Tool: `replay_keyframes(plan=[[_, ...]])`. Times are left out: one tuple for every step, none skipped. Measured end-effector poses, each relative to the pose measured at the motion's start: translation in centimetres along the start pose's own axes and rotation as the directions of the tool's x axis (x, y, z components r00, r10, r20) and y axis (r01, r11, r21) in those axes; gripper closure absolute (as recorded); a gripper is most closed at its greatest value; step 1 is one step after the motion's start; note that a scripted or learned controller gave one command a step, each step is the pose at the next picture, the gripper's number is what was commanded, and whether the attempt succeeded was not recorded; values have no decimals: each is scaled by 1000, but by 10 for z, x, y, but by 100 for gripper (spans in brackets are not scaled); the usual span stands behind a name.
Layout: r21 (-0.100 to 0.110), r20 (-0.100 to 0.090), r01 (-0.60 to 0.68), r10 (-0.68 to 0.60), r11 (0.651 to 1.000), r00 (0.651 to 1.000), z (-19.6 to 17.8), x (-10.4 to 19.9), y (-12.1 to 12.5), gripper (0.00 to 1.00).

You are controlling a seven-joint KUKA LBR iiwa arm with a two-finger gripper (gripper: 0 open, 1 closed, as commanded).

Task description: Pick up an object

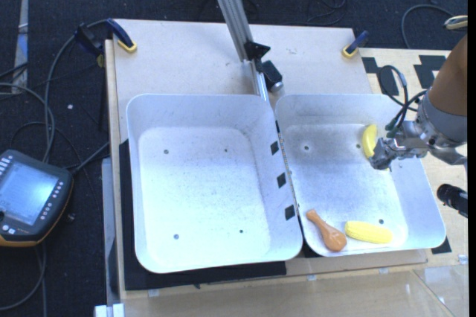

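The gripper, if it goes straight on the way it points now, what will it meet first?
Probably the yellow piece right at the gripper, over the right bin; depth is unclear from above.

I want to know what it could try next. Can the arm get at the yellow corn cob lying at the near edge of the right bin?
Probably yes. The yellow corn cob lies flat in the right bin, nothing on top of it. The orange piece beside it sits apart. The tool hangs over the same bin.

Gripper [380, 155] over right bin [327, 122], yellow object [369, 140] at its fingers (grip unclear), left bin [149, 114] beside
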State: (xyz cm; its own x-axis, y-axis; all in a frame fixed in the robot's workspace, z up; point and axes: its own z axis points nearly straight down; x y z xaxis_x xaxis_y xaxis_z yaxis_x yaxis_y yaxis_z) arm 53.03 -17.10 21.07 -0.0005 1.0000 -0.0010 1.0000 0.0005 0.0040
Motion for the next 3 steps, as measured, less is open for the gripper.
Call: replay_keyframes(plan=[[4,-2,4,-4,1000,1000,6,47,8,100],[3,-2,5,-5,1000,1000,-7,103,21,100],[4,-2,5,-5,1000,1000,-13,160,19,100]])
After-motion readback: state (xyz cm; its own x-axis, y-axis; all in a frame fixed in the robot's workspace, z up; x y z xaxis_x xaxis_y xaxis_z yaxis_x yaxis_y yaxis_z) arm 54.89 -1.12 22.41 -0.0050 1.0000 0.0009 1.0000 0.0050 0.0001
